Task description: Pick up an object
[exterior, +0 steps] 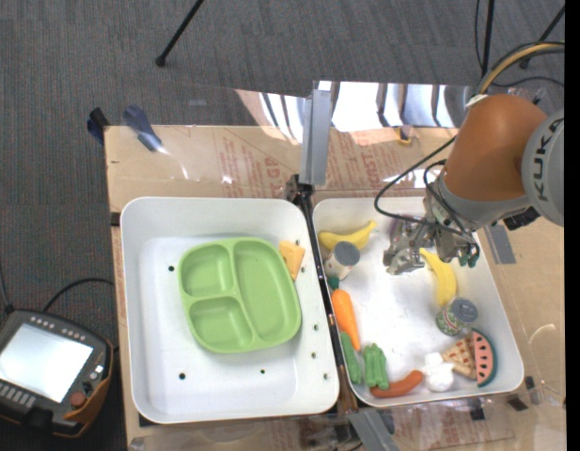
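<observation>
Pincer [402, 256] positioned low over upper middle of right bin [510, 346], fingers pointing down; whether apart or together, cannot tell from this slant. Nothing visibly between them. No object lifted yet.

Candidate objects, all in right bin:
- Bananas, two: one [349, 237] along upper left wall, one [444, 278] just right of pincer.
- Cans, two: one [344, 256] beside the upper banana, one [455, 317] below the right-hand banana.
- Carrot [344, 314], one, along left wall.
- Green vegetable [369, 365], apparently two pieces side by side, below carrot.
- Red chilli-like item [399, 384], one, at lower wall.
- Watermelon slice [481, 356], one, lower right corner, with pizza-like wedge [460, 357] and small white item [438, 372] touching or nearly so.

Left bin [139, 383]: one green divided plate [239, 294]; one yellow wedge [292, 256] at its upper right edge.

Judgement on step in hand: descent toward a grasp. Nearest target the right-hand banana. Advisable to centre across its narrow width, away from the adjacent can, and close fully before lifting. Risk: curved skin slipping out; crowded lower corner best avoided.
</observation>
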`<control>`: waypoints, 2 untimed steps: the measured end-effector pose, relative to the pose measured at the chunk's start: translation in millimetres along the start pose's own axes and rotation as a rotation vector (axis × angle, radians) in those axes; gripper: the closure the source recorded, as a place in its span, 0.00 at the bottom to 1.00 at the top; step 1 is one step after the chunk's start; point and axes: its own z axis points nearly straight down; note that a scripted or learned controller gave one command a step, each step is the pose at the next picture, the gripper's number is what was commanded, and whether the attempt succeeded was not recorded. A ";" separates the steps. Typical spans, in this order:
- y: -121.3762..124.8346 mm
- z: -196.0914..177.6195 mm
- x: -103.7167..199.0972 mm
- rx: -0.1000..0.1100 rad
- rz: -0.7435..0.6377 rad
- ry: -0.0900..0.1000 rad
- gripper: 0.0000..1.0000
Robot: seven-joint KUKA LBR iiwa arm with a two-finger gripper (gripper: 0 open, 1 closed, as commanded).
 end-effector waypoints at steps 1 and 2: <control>10.0 28.1 -19.2 -0.001 -0.082 0.002 1.00; 9.8 27.3 -19.5 0.000 -0.082 0.001 0.00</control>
